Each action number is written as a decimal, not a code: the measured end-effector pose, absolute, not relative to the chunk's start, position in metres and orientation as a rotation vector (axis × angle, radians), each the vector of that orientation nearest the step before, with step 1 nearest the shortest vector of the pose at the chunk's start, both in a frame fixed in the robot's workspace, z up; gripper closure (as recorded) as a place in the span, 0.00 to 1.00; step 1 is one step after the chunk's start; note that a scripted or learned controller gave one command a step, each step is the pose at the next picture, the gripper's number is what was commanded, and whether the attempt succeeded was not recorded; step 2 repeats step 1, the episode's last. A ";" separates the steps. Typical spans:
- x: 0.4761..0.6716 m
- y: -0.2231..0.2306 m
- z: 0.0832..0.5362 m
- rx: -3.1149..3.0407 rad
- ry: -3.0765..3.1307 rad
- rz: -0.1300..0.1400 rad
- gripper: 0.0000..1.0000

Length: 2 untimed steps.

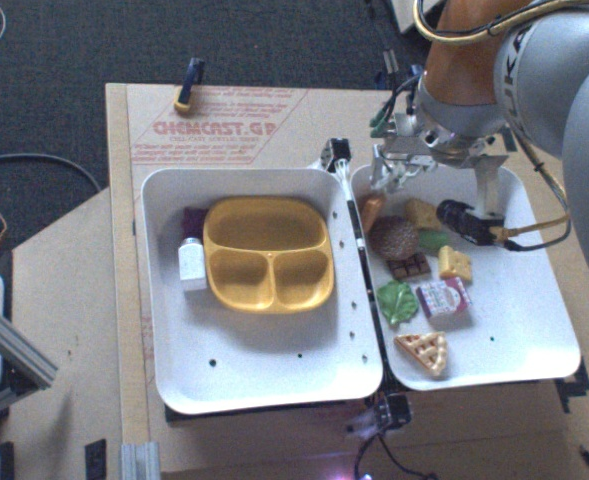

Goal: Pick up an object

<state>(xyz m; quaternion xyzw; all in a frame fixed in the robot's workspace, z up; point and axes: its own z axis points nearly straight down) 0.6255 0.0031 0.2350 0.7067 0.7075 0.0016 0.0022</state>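
- While the grey-and-orange arm reaches in from the right of the camera view, its two-finger gripper [392, 175] hangs over the far left corner of the right-hand shallow white bin [534, 318]; whether the fingers stand apart or together cannot be told.
- Just below it lie a slim orange-brown sausage-shaped toy [372, 209] and a dark brown domed patty [393, 237]: small, probably light, hard plastic, likely slick, best taken across the narrow width.
- Nearby sit a brown chocolate-bar piece [409, 266], a ruffled green lettuce leaf [397, 302], a yellow cheese wedge [455, 263], a pink-and-white packet [443, 299] and a tan waffle wedge [422, 352].
- Left-hand white bin [164, 298]: a glossy yellow three-compartment tray [268, 253], rigid and smooth, beside a small white bottle [192, 263].
- Both bins rest on the cardboard-topped counter [124, 168].
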 end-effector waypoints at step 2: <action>0.616 0.007 0.232 2.222 2.223 -0.004 1.00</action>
